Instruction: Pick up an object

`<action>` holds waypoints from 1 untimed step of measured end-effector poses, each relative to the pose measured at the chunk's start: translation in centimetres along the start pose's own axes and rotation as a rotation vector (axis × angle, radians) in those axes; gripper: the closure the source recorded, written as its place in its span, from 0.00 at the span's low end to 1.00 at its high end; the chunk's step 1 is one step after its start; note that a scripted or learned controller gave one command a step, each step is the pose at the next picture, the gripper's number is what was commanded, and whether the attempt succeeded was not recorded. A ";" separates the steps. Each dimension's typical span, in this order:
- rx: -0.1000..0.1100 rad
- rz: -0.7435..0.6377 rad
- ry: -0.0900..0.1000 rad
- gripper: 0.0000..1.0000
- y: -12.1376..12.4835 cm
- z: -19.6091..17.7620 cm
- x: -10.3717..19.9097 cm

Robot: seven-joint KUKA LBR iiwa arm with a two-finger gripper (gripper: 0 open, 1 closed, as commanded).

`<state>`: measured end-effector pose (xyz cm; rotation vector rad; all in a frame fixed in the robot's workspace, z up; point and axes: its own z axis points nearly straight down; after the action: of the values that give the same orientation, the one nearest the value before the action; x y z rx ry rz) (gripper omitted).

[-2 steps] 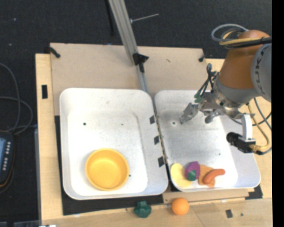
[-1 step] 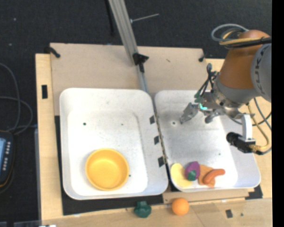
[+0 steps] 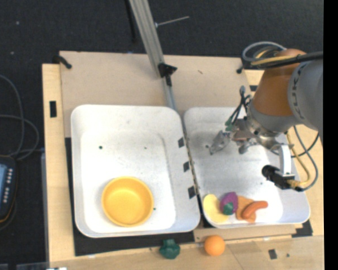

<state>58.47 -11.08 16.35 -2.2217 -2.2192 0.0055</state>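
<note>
The gripper hangs over the upper middle part of the right bin, in the right half of the frame. I cannot tell if the jaws are spread or pressed together, and I see nothing between them. The possible objects lie together in the lower corner of this bin: a yellow piece, a purple and green toy and an orange toy, touching or almost touching. They look like small plastic toys, so probably light, stiff and a little slippery. The orange toy is long and lies at the edge of the group; I would take it across its narrow middle. A yellow bowl sits in the left bin.
</note>
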 end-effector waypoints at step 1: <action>0.000 0.000 0.000 0.00 0.8 5.5 -0.6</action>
<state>59.27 -11.69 10.89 -2.2220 -2.2189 0.0061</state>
